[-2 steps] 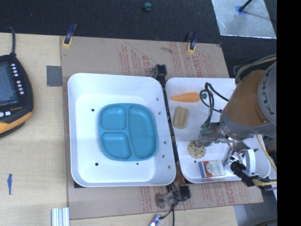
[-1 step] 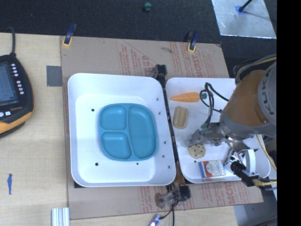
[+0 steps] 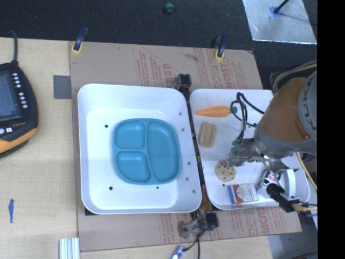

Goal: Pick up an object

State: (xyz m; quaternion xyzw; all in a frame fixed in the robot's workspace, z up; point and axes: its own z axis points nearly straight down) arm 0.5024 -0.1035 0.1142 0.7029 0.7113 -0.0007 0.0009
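The right bin (image 3: 215, 99) holds an orange carrot (image 3: 213, 111) near its far edge, a tan bread slice (image 3: 207, 134) below it, a round cookie (image 3: 225, 171) with dark chips, and a small blue and white carton (image 3: 243, 192) at the near edge. My gripper (image 3: 237, 158) hangs low over the right bin, just right of the cookie and above the carton. The wrist body covers its fingers. The arm, grey with an orange band (image 3: 285, 109), comes in from the right.
The left bin (image 3: 91, 107) carries a blue divided plate (image 3: 146, 150). A black and orange teach pendant (image 3: 13, 109) lies on the bench at the far left. Clamps (image 3: 220, 46) pin the cardboard sheet at the back.
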